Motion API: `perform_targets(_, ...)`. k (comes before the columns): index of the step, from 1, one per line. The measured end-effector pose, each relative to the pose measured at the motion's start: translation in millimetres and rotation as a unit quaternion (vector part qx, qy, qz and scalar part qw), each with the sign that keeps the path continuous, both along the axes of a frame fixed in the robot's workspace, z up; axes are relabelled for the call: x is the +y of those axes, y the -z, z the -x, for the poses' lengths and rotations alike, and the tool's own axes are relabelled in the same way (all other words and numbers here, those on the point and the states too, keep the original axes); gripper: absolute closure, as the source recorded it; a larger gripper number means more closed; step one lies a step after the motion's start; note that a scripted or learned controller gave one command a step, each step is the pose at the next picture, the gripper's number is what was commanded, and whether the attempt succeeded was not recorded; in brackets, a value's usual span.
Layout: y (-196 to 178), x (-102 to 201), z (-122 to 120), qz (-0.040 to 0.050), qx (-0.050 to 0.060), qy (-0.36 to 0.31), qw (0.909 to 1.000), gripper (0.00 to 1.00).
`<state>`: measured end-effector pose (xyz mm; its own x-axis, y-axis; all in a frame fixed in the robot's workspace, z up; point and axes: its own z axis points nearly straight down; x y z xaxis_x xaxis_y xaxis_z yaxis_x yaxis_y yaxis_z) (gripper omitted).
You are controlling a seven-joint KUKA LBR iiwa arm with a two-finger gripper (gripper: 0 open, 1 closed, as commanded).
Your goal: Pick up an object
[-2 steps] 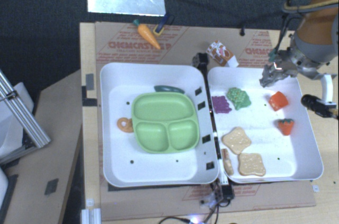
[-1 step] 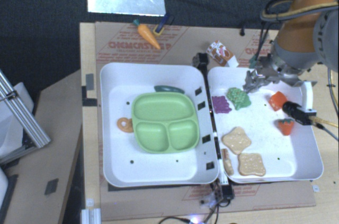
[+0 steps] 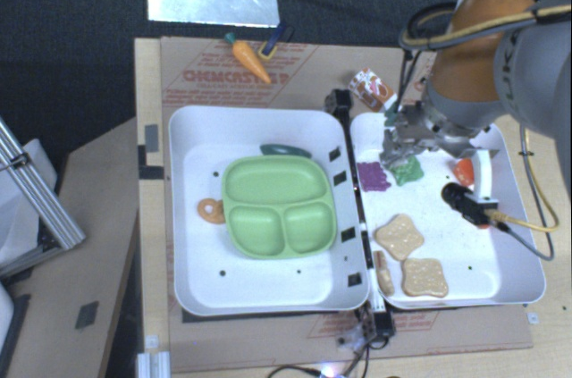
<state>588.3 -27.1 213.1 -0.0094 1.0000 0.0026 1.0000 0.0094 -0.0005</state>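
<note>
The gripper (image 3: 399,155) hangs low over the upper-left part of the right bin (image 3: 487,264), on the end of the grey arm (image 3: 536,81) that comes in from three o'clock. Whether it is clenched or released cannot be told from this angle, and nothing can be seen held in it.

Just at its five o'clock, touching or nearly touching it, lies one green leafy toy piece (image 3: 411,172) (the closest object to the tool). One purple piece (image 3: 373,177) lies just beside that, at the gripper's seven o'clock, close to the bin's left wall. One red piece (image 3: 463,170) sits at the gripper's four o'clock, partly hidden by the robot's own hardware.

Farther down the same bin, toward six o'clock, lie two toast slices, one (image 3: 399,236) above the other (image 3: 424,277), and one small tan stick (image 3: 384,272) lies along the left wall beside them.

The left bin (image 3: 192,171) holds one light green divided plate (image 3: 277,206) with three compartments, one small orange ring (image 3: 211,211) at the plate's nine o'clock, and one dark green thing (image 3: 286,150) at its twelve o'clock, too hidden to name.

Outside the bins, on the cardboard sheet (image 3: 308,68), lie one toy carrot (image 3: 251,62) at the left bin's twelve o'clock and one wrapped snack (image 3: 369,88) at the gripper's eleven o'clock.
</note>
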Motion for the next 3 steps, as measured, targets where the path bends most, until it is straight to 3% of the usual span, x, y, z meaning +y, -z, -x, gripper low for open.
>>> perform_targets(2,1.9,113.7,12.1,-0.0002,0.0,0.0,1.0,1.0)
perform_targets(3,-9.4,135.1,10.4,0.0005,-0.001,0.001,1.0,1.0)
